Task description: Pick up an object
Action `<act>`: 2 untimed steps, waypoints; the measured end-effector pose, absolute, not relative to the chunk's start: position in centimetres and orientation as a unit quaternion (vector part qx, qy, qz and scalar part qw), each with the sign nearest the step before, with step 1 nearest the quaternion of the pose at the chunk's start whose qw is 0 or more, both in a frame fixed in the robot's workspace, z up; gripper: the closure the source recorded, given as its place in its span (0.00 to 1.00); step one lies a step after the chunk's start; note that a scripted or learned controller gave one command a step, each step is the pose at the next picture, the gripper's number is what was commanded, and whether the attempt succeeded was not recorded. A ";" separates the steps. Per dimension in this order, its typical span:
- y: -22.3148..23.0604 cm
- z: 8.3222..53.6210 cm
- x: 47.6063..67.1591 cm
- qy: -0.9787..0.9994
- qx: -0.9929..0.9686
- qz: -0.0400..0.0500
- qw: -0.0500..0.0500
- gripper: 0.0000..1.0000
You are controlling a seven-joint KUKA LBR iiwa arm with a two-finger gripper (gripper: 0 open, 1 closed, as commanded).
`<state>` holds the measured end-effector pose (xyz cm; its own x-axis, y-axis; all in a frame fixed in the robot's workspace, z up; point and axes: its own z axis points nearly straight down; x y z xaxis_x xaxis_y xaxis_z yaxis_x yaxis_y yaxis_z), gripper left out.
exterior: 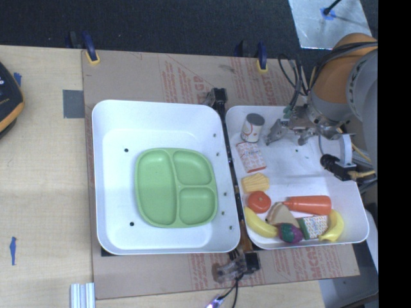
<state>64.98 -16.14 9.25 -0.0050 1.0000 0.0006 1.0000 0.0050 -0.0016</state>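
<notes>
Two white bins sit side by side on the worktop [45,191]. The left bin [115,117] holds a green divided plate [174,187]. The right bin [350,220] holds a small can [253,128] at its far left corner, a red-and-white packet [250,156] just in front of it, and a cluster of toy food along the near edge: tomato [259,201], carrot [309,204], banana [259,224]. The claw [287,133] hangs over the bin's far end, near the can; its state cannot be determined.
</notes>
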 end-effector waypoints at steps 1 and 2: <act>-4.1 19.3 65.7 -0.709 -0.705 -0.001 0.001 0.00; 0.4 19.2 65.6 -0.709 -0.705 0.002 0.002 0.00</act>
<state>65.62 0.41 19.19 -0.0056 1.0000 0.0006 1.0000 0.0056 -0.0049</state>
